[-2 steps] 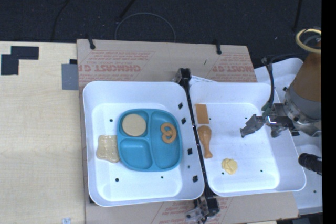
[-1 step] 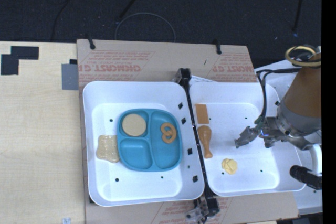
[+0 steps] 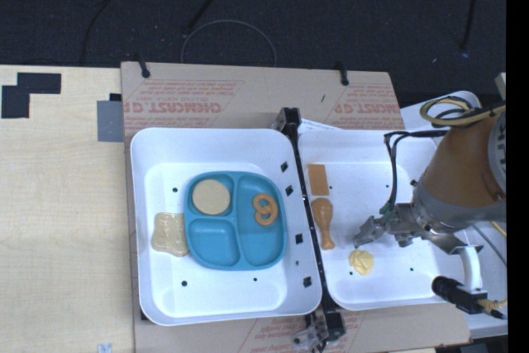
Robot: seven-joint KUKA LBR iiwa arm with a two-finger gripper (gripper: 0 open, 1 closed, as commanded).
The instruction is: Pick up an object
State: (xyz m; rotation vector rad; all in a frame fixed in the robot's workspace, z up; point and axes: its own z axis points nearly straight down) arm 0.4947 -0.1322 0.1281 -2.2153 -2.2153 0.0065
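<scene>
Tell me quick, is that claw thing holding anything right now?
Gripper: over the right bin, nothing seen between its fingers; open or closed cannot be told.

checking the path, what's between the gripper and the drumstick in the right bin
In the camera view, bare white bin floor separates the gripper from the drumstick. The yellow lump sits below that stretch, not in it.

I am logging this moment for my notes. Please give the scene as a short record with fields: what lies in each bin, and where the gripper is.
left bin: blue divided tray, pale toast-like piece beside it
tray contents: round cracker, pretzel
right bin: orange wafer, drumstick, small yellow item
gripper: low over right bin, near yellow item, holding nothing visible
fingers: state unclear
</scene>
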